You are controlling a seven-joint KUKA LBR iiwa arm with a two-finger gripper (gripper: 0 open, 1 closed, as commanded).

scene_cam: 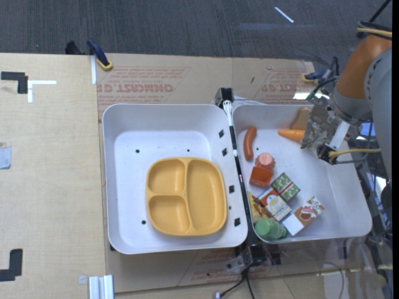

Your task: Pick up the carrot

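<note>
The carrot [290,134] is a small orange cone lying on the floor of the right bin [349,198], near its back wall, with its tip pointing left. My gripper [315,146] hangs low over the bin at the carrot's right, thick end, which runs up against or just under it. The grey wrist and orange band rise from it to the upper right. Whether the carrot is in its grasp is hidden from this angle.
A tan block [302,118] lies just behind the carrot. The right bin also holds a sausage [250,142], a red bottle [262,170], small cartons [280,195], a white packet [308,213] and a green lid [269,229]. A yellow divided plate [186,195] sits in the left bin [124,167].
</note>
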